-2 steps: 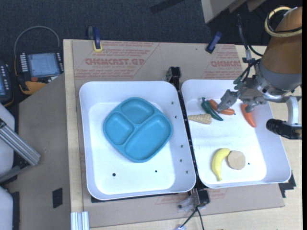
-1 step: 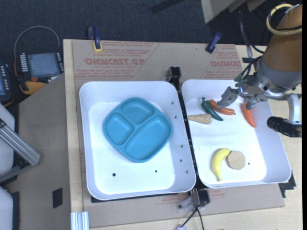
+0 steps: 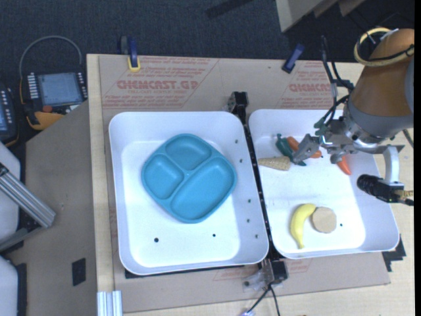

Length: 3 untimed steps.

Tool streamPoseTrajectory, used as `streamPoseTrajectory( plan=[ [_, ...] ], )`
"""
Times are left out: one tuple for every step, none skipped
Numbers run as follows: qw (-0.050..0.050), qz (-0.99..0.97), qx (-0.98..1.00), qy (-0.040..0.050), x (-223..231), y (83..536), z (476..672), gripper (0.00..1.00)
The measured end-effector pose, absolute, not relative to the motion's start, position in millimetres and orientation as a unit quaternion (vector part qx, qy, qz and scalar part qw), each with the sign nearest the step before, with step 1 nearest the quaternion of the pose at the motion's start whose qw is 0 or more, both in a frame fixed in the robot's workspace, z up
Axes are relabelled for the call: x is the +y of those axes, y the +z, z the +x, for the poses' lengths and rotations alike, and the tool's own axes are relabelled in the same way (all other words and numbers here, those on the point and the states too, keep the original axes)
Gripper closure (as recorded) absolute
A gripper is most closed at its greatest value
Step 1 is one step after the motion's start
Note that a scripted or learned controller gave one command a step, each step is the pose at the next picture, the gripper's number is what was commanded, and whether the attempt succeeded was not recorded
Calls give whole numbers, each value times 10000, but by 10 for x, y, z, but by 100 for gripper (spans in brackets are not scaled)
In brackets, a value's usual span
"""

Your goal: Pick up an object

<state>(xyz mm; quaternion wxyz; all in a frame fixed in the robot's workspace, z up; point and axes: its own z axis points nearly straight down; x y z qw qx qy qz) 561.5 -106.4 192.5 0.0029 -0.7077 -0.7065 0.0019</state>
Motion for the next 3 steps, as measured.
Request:
streamPoseTrajectory(
  plan=[
    [37,-7072,-7070,21,-999,1298,5608,0],
    [16,-7078,-7065,6,-994,824,5604,0],
    [-9,-7077,-7065,-7,-996,953,5616,100]
  ],
)
